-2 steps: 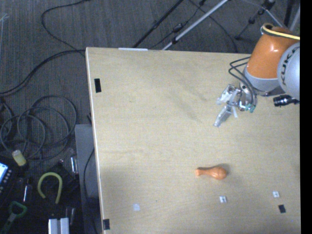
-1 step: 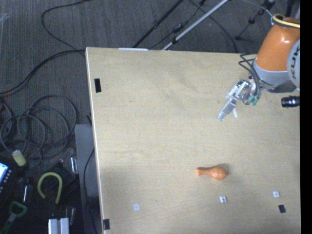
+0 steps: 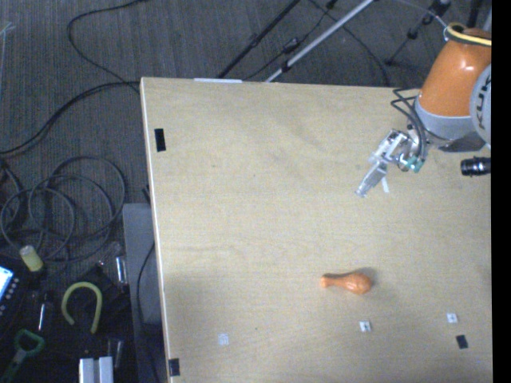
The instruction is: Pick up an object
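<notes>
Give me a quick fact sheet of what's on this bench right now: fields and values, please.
surface: bare tan bench top
object: one small orange pear-shaped thing, lying on its side, lower right of the bench
arm: orange and grey arm, entering from the upper right
gripper: gripper hangs above and apart from the orange thing
marks: small black and white tags near the bottom edge

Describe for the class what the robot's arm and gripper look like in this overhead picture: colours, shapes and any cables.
The arm enters from the right as a rounded orange segment above a grey band, with a white part at the frame edge. Thin dark cables loop beside it. The gripper is small, pale and translucent, with metallic parts and a teal spot near its base. A short black cylinder projects beneath the grey band.
</notes>
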Controlling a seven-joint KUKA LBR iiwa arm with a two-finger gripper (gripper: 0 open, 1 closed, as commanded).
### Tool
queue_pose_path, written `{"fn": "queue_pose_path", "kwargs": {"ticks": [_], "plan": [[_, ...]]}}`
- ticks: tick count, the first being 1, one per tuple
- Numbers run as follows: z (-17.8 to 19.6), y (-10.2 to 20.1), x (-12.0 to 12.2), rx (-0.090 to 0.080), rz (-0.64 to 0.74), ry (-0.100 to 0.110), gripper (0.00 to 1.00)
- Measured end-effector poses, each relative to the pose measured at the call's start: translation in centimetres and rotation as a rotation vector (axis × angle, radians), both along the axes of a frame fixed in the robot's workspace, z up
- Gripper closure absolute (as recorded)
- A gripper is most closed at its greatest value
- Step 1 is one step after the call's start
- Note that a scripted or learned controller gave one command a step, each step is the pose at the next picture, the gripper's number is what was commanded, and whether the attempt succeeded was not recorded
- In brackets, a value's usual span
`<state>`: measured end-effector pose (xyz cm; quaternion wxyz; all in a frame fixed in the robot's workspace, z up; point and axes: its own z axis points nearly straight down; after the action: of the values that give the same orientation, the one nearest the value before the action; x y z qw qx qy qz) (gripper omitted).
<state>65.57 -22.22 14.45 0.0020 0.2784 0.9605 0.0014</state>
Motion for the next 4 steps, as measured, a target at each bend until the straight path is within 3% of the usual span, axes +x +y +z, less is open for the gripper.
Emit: {"fn": "queue_pose_path", "kwargs": {"ticks": [3,4], "plan": [[0.0,0.0,0.0,0.0,0.0,0.0,0.0],[-6.0,0.0,0.2,-0.004,0.045,0.003,0.0]]}}
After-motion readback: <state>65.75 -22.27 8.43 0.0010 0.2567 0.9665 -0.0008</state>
